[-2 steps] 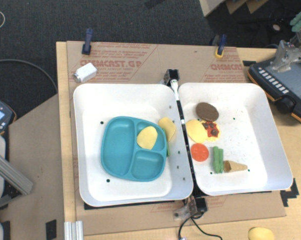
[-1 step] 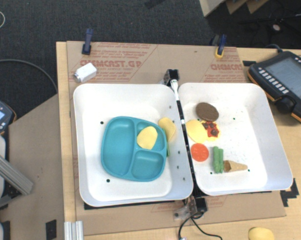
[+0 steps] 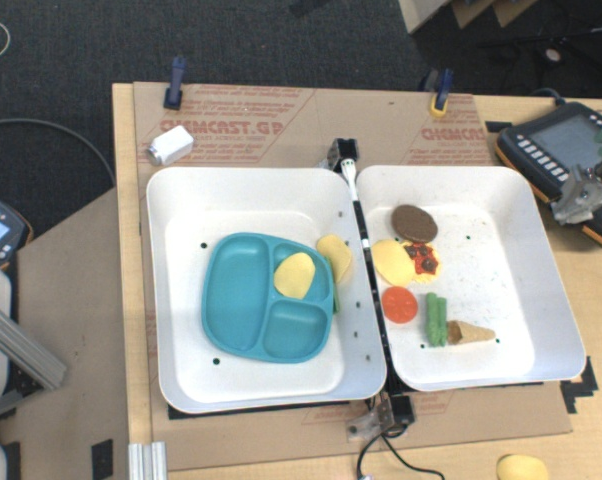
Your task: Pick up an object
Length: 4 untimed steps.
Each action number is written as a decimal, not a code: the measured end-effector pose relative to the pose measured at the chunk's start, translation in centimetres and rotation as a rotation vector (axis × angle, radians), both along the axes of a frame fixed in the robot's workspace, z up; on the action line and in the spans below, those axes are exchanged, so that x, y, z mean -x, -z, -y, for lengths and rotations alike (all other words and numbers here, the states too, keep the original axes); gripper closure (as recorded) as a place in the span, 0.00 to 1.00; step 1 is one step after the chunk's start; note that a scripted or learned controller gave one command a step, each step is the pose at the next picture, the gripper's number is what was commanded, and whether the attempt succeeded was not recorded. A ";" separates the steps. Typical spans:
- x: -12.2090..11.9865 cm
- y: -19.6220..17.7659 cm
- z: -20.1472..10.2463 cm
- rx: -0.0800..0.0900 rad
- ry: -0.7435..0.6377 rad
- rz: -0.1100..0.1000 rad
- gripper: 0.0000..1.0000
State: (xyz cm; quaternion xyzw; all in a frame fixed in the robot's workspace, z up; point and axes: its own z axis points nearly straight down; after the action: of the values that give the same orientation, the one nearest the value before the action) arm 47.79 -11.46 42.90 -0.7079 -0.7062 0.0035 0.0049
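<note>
1. I cannot tell whether my gripper is released or clenched, and I see nothing of the bins' contents in its grasp, so I judge the pick not yet begun.
2. Nearest, in the right bin (image 3: 541,268), lie a tan wedge (image 3: 469,334) and a green stick (image 3: 436,319), touching. Closing on one could drag the other along or flick it away.
3. Just beyond sits an orange disc (image 3: 399,305), near the divider between the bins. A descent there risks striking that wall.
4. Further on, a yellow round piece (image 3: 396,261) with red marks touches a brown disc (image 3: 414,223). Both look flat and low, so I may slide over them and close on nothing.
5. In the left bin (image 3: 181,268), a teal divided plate (image 3: 246,298) carries a pale yellow piece (image 3: 295,275). A bad grasp could catch a plate ridge and tip the plate.
6. Another yellow piece (image 3: 335,256) lies between the plate's rim and the bin wall, with little room to either side of it.
7. Farthest, a small white block (image 3: 171,145) rests on the cardboard outside the bins.
</note>
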 end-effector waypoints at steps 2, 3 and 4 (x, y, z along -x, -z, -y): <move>0.0 4.0 -7.4 0.001 -0.001 -0.005 1.00; -0.5 -2.9 -12.5 0.000 -0.009 0.021 1.00; -0.1 -11.1 -18.7 -0.002 -0.010 0.024 1.00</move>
State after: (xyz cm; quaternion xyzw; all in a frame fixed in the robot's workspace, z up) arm 47.93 7.22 54.03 -0.7043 -0.7098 -0.0056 -0.0030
